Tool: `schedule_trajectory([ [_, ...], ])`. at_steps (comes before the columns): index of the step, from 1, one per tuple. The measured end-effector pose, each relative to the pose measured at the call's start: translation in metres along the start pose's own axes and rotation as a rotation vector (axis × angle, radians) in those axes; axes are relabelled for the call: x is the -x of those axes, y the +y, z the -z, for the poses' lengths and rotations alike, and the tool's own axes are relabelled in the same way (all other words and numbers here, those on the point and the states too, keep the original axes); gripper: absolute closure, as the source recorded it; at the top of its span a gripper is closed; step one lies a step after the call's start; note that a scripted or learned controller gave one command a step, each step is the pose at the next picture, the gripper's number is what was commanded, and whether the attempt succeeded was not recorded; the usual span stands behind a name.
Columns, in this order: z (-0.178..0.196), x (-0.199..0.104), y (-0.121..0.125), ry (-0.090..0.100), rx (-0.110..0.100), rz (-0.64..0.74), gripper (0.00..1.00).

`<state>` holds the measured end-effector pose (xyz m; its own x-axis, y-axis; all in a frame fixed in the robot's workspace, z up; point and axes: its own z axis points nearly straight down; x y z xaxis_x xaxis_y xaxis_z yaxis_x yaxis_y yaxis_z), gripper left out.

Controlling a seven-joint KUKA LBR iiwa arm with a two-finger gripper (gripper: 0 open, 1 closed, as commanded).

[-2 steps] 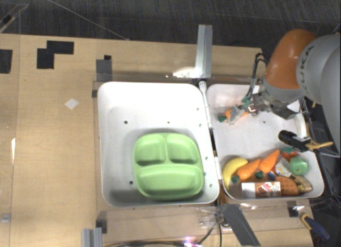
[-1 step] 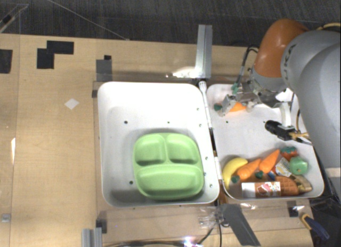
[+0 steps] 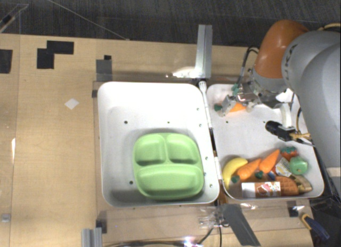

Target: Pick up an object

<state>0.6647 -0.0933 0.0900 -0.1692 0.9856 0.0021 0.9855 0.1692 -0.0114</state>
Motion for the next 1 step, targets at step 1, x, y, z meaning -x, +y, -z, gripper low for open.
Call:
schedule_trajectory([
  [1,-0.0001,-0.0013,0.0018,0.000,-0.005,-0.022,0.00],
])
